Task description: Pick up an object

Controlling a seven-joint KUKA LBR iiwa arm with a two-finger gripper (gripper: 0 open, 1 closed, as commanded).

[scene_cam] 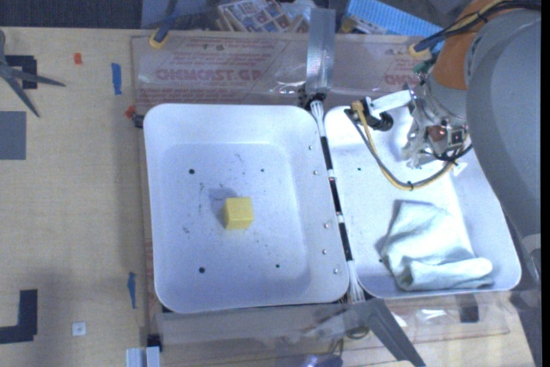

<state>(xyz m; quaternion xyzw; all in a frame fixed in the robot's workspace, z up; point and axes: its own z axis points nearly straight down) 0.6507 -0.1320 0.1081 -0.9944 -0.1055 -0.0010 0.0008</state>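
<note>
1. Nothing picked up yet, judging by how things lie; yellow block (239, 212) resting flat on the floor of the left bin (172, 133), well apart from the arm; white cloth (430, 249) lying crumpled in the right bin (481, 185), untouched as far as can be seen.
2. Gripper (423, 146) poised over the far end of the right bin, below the orange band (447, 64) of the arm; cannot tell whether released or clenched, the tip being lost among cables and glare; nothing visible in its grasp.
3. Left to do, by judgement: choosing a target, descending onto it, closing on it, lifting it clear of the bin; practically the whole task.
4. Left bin: holding just the yellow block, a little left of centre and toward the near side; scattered dark specks and a grey smudge on the floor beside it.
5. Right bin: holding the white cloth, bunched toward the near right corner, with a rolled edge along its near side; a yellow-and-black cable (387, 163) looping down from the wrist over the bin's far half, near the cloth but apart from it.
6. Likeliest candidates, as a guess: the cloth, nearer the gripper; the block, compact and easier to pinch, yet across the divider.
</note>
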